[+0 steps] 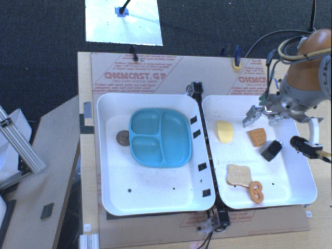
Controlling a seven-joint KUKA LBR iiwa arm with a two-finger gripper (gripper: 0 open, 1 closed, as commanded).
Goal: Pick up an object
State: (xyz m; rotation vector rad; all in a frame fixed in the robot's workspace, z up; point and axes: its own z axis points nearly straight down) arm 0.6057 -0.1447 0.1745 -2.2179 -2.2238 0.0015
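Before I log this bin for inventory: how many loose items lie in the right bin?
5: yellow piece, orange cracker, black block, bread slice, pretzel. The arm may hide more.

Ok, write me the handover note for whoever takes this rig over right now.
Gripper: over the right bin's upper part, nothing visibly between its fingers.
Right bin: yellow piece, orange cracker, black block, toast, pretzel.
Left bin: blue plate, round grey thing at its left edge.
Done: nothing lifted.
Left: the whole pick; the cracker lies nearest.
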